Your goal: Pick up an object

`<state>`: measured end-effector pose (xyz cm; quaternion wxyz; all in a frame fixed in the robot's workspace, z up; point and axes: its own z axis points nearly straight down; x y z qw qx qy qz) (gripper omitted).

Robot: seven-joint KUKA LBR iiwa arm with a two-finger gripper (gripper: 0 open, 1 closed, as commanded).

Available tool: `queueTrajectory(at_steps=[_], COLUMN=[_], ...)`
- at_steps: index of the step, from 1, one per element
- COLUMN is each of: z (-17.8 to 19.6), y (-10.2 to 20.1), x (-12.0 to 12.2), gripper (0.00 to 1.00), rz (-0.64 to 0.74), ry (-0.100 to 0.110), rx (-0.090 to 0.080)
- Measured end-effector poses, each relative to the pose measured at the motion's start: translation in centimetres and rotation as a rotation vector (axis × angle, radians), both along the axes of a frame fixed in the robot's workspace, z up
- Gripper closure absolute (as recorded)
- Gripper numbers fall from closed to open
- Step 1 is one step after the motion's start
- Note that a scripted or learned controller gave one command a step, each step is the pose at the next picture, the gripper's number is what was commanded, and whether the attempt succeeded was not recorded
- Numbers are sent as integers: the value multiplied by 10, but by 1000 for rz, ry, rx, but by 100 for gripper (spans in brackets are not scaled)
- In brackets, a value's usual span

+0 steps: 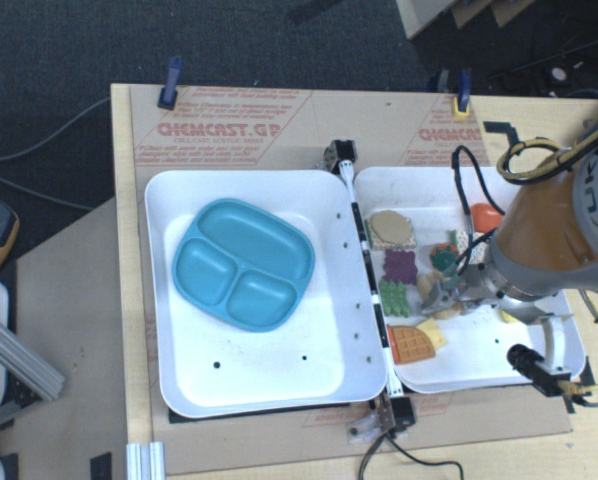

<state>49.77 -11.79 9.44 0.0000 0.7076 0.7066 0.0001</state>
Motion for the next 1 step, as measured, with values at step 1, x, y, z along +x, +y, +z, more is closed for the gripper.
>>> queueTrajectory(at_steps=[1], z=[95], y=[73], x=[37], gripper=[100], rz=[8], ry=[-9], rx=[0])
